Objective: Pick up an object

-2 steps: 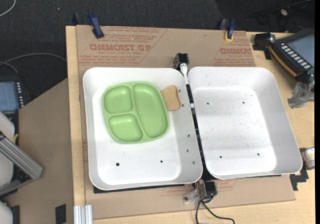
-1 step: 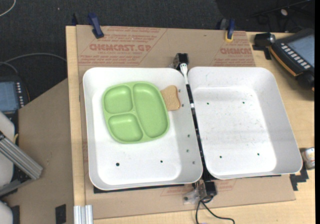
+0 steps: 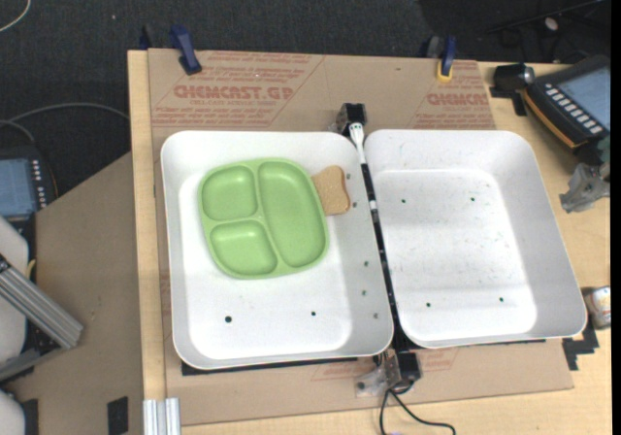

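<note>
Two things lie in the left bin (image 3: 194, 326): a green divided plate (image 3: 263, 218) touching a tan slab (image 3: 333, 190).

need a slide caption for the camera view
Green divided plate and tan sponge in the left white bin, beside the right bin.

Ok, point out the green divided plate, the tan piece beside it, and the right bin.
green divided plate (image 3: 263, 219): camera view, on the ridge where its three compartments meet.
tan piece (image 3: 333, 190): camera view, middle of its top face.
right bin (image 3: 456, 234): camera view, bare floor.
</note>
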Action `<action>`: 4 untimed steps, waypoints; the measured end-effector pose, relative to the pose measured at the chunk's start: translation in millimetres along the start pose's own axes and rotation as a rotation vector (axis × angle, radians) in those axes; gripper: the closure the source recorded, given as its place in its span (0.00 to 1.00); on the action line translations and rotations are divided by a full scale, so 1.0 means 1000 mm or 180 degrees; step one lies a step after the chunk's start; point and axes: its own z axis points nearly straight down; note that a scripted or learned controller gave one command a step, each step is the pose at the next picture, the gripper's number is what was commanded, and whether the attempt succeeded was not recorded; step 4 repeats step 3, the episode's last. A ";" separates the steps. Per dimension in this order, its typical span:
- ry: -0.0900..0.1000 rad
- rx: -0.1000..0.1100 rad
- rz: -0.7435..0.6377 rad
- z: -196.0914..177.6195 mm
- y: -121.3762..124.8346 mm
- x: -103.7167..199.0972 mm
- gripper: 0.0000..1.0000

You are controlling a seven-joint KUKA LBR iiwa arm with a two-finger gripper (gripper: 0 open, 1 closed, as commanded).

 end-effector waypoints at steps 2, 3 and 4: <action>0.0001 0.0005 0.0006 -0.021 -0.004 0.010 1.00; -0.0030 -0.0044 0.0021 -0.058 0.022 -0.057 1.00; -0.0030 -0.0044 0.0021 -0.058 0.022 -0.057 1.00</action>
